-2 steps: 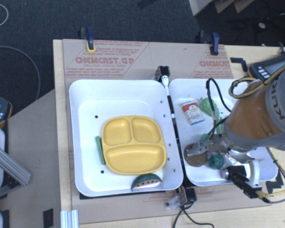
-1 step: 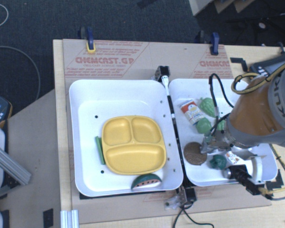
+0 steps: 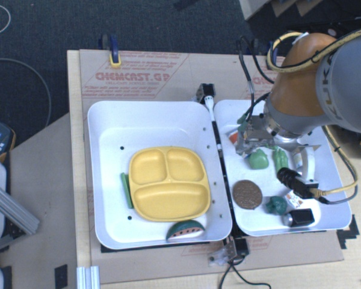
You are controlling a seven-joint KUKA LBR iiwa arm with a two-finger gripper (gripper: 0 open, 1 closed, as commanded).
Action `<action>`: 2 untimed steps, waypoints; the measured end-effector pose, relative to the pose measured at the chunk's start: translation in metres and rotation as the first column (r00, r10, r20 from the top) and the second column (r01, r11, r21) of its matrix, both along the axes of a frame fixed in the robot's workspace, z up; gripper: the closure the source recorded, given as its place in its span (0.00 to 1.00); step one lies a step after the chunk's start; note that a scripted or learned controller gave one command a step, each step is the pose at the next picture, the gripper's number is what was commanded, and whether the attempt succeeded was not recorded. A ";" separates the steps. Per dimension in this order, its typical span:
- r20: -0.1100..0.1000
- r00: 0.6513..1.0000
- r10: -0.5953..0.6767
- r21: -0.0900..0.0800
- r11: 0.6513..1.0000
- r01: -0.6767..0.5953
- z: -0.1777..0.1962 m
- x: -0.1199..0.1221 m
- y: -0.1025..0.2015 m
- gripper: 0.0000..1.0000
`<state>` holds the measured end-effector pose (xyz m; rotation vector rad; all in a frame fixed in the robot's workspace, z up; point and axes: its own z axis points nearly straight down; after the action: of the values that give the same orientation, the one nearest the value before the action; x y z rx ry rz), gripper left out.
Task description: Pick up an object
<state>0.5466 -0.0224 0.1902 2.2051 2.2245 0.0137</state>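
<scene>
Two shallow white bins sit side by side on the worktop (image 3: 138,77), which is covered with brown sheeting printed in red lettering. The left bin (image 3: 102,131) holds a yellow divided tray (image 3: 168,182) lying flat near its middle. A slim green stick (image 3: 127,190) lies just beside the tray's left edge, and a watermelon slice toy (image 3: 186,229) rests near the bin's front rim, just below the tray.

The grey arm with its orange band (image 3: 304,71) reaches in from the right and hangs over the right bin (image 3: 337,218). The pincer (image 3: 253,143) is low over the back half of that bin, among the small things there; from this angle I cannot tell how it stands, or whether anything is caught in it.

Just under it lies a light green lump (image 3: 258,159), and beside that a green elongated piece (image 3: 280,159). A small red-orange bit (image 3: 234,137) peeks out to the left of the pincer. Nearer the front lie a brown round disc (image 3: 247,194), a dark teal lump (image 3: 276,205) close to its right, and a small black block (image 3: 301,217) at the front right. A black and yellow cable (image 3: 301,185) trails across the bin from the arm
</scene>
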 end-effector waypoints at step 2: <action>-0.006 1.000 -0.001 0.002 1.000 0.001 0.183 -0.067 0.107 1.00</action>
<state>0.4796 0.0848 0.3735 2.2102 2.2280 0.0091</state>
